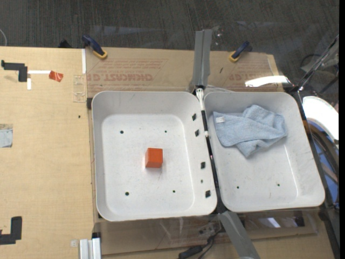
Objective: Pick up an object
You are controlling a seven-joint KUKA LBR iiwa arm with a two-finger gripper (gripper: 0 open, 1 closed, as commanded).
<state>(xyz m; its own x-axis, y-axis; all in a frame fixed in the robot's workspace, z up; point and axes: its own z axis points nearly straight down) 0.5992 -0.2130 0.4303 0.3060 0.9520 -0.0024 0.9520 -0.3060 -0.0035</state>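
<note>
Found orange-red cube [154,157] resting flat on floor of left bin [108,198], near centre, slightly toward near side, well apart from all four walls; saw nothing touching it. Noted right bin [302,193] set just beside left bin, rims meeting along middle seam; counted several small black clips [204,165] along that seam. Logged crumpled blue-grey cloth [250,128] lying in far half of right bin, bunched and folded over itself, one edge close to wall nearest left bin; saw bare white floor in near half of that bin. Observed grey upright post [202,58] rising behind seam between bins. Recorded cardboard sheet [140,72] with red printed lettering behind bins, pinned by two blue-and-yellow clamps, one at far left corner [95,46], one at far right [239,50]. Noted tan table [43,144] stretching to left of bins, with small red item [55,76] beside a white strip near its far edge, well apart from bins. Could not tell state of jaws; could not tell whether open or closed.
</note>
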